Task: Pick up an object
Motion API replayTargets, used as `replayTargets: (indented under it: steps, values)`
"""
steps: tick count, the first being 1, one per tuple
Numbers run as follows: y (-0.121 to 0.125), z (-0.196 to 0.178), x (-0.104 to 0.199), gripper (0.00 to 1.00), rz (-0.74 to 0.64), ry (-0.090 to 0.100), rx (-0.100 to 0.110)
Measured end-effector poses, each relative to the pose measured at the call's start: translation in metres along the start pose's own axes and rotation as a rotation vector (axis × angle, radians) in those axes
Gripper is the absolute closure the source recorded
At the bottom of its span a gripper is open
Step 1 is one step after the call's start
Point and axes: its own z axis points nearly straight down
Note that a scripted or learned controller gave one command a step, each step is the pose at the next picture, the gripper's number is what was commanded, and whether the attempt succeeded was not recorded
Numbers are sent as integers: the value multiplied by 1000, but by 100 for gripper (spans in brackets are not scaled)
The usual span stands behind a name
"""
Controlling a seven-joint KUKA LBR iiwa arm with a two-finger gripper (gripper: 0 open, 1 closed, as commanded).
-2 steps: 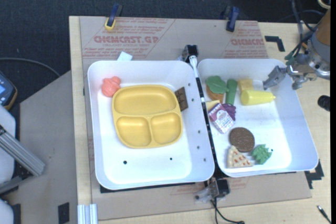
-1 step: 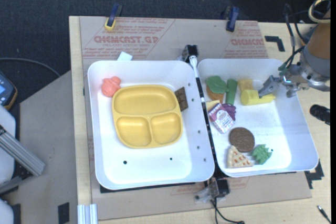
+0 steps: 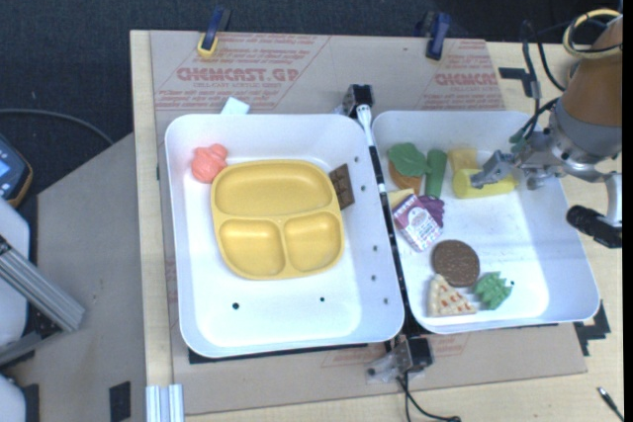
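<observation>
The right bin holds a yellow block near its back, with a green leafy piece and a green stick to its left. A purple-and-white packet, a brown round cookie, a waffle wedge and a small broccoli lie toward the front. My gripper hangs low at the right end of the yellow block, seemingly touching it. The arm's grey wrist hides how the grip stands.
The left bin carries a yellow divided plate, a pink toy at its back left and a brown bar against the plate's right edge. A black clamp sits between the bins at the back.
</observation>
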Motion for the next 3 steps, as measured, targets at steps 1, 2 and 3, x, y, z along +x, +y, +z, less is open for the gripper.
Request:
replayTargets:
  steps: [1, 2, 3]
  values:
    - [4, 1, -1, 0, -1, -6, -13]
    - [5, -10, 0, 100, -2, -6, -15]
    - [1, -73, 2, 100, -1, -7, -4]
